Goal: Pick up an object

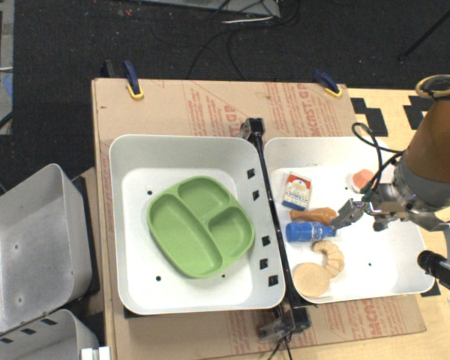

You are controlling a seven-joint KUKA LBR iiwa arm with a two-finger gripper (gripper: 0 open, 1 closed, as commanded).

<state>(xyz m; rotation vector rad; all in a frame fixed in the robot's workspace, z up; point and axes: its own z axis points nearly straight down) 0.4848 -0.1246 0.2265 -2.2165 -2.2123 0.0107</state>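
Observation:
In the right bin (390,280) lie a small white and red carton (297,190), a brown sausage-shaped piece (313,216), a blue bottle (309,232) on its side, a tan croissant-like piece (332,254) and a round tan disc (311,279). A pink-red item (362,179) sits near the bin's far side, partly hidden by cables. My gripper (350,213) hangs low at the right end of the sausage piece and just above the blue bottle's cap. Its dark fingers point left; nothing shows clearly between them.
The left bin (135,276) holds a green divided plate (201,226). A black divider (266,201) runs between the bins. The grey and orange arm (435,156) covers the right bin's right part. A grey container (30,253) stands at left.

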